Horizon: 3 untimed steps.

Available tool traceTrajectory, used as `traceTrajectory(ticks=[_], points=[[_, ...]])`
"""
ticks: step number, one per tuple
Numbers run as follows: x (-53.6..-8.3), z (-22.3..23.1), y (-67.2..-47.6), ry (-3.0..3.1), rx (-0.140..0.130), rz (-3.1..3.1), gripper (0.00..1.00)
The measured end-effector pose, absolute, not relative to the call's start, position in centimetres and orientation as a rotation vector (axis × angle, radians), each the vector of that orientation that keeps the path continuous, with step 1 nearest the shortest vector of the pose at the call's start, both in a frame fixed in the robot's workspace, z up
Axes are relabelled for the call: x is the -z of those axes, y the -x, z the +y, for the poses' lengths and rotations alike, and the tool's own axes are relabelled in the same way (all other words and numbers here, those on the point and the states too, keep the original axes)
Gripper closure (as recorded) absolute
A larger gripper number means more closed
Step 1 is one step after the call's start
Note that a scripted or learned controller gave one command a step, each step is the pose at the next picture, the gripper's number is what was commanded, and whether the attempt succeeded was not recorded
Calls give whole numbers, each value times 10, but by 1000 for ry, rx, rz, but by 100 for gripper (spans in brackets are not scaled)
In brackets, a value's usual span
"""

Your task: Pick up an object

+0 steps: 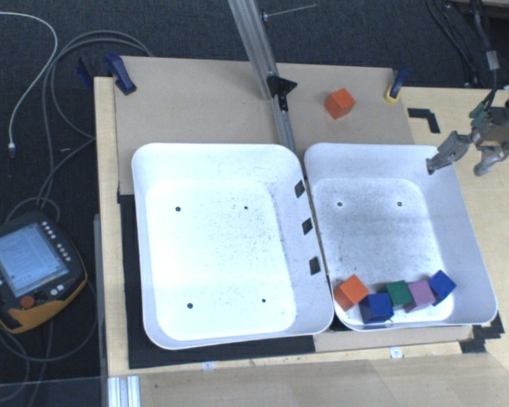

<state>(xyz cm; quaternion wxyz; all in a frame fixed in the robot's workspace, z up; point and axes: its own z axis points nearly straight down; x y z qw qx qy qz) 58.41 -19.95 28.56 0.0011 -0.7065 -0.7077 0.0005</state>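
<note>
My bench [195,100] sits on dark carpet, two white bins side by side. In the right bin [458,227], along its near wall, I see five cubes: orange [351,291], dark blue [376,307], green [399,293], purple [421,292], blue [441,285]. The gripper [465,159] hovers at that bin's far right corner, jaws apart, holding nothing.

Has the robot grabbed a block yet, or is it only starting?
Only starting, it seems. Nothing looks picked up: the gripper sits at the right bin's upper right rim with open fingers and nothing between them. Five blocks wait along the bin's near edge, from the orange block to the blue block. Left to do: reach down, close on one, lift.
</note>
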Motion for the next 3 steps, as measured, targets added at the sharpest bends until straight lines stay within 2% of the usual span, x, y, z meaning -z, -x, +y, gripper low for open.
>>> traceTrajectory(ticks=[1, 2, 3], points=[[-344, -49, -638, 2212, 11, -2235, 0], [-337, -1, -678, 2216, 6, -2231, 0], [-203, 16, -677, 2214, -12, -2218, 0]])
